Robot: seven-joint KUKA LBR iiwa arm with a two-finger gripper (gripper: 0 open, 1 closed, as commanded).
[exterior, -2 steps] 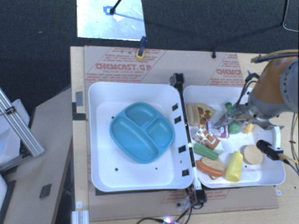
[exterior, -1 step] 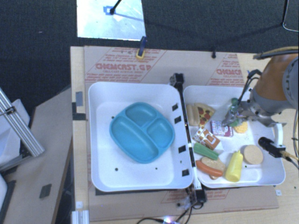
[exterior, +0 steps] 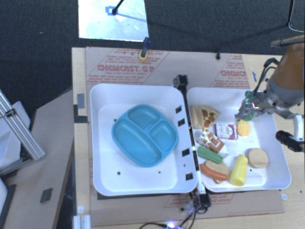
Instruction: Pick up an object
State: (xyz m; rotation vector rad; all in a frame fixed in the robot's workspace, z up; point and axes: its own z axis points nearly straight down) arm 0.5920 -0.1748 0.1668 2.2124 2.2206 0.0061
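The right bin (exterior: 281,168) holds several toy foods. A pizza slice (exterior: 208,115) and a bun (exterior: 195,116) lie at its far left. In the middle are a pink packet (exterior: 226,130) and a small yellow round piece (exterior: 244,128). A red and white carton (exterior: 210,140), a green piece (exterior: 208,153), a hot dog (exterior: 214,170), a yellow bottle (exterior: 238,170) and a tan round bun (exterior: 258,158) lie nearer the front. My gripper (exterior: 245,111) hangs low in the bin's far right part, just above the yellow round piece.
The left bin (exterior: 102,175) bears a blue divided plate (exterior: 144,135). A black divider (exterior: 188,137) with clips runs between the bins. The arm's grey body and orange band (exterior: 290,70) overhang the right bin's far right corner.
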